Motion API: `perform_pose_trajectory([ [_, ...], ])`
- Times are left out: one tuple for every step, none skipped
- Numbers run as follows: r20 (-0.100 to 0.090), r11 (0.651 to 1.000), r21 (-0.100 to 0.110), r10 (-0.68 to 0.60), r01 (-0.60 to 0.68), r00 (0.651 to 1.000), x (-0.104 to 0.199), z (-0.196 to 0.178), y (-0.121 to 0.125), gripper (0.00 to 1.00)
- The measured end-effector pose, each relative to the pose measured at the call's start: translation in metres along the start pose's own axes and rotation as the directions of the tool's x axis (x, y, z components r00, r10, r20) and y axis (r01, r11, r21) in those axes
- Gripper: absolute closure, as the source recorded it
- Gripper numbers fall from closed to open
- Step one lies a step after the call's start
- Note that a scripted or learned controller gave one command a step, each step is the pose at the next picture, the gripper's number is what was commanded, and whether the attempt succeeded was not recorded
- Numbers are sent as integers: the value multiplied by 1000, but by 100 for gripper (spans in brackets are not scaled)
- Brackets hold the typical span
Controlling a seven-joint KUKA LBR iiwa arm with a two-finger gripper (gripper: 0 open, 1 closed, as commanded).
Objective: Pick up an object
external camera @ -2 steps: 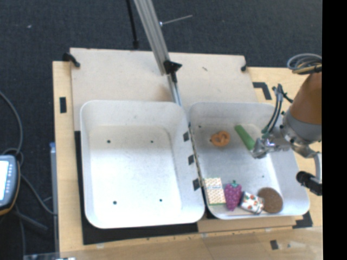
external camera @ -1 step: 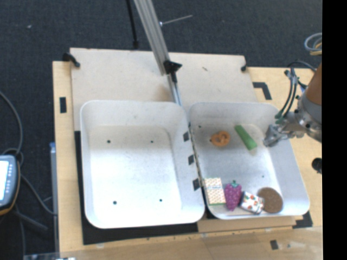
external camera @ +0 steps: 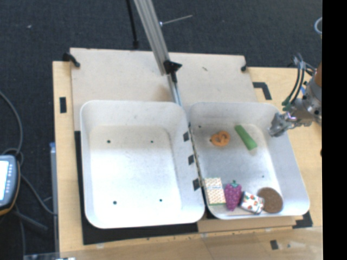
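The right bin (external camera: 282, 161) holds several small objects. An orange round piece (external camera: 219, 138) and a green stick (external camera: 245, 137) lie toward its back. Along its front edge sit a pale patterned block (external camera: 213, 190), a purple berry-shaped toy (external camera: 233, 195), a small red-and-white box (external camera: 251, 202) and a brown disc (external camera: 270, 199). My gripper (external camera: 278, 124) hangs at the bin's back right rim, to the right of the green stick and apart from it. Nothing shows between its fingers.
The left bin (external camera: 97, 145) stands beside the right one, their walls touching in the middle. A slanted metal rail (external camera: 154, 34) runs from the top down to the bins' junction. Cables trail by the arm (external camera: 303, 99) at the right edge.
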State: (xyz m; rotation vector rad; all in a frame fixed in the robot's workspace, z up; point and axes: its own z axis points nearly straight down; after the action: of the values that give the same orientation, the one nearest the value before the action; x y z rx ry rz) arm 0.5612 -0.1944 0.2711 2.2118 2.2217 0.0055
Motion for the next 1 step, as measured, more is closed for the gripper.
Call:
perform_pose_trajectory([
  [-3, 1000, 4, -3, 3, 1000, 57, -6, -3, 100],
])
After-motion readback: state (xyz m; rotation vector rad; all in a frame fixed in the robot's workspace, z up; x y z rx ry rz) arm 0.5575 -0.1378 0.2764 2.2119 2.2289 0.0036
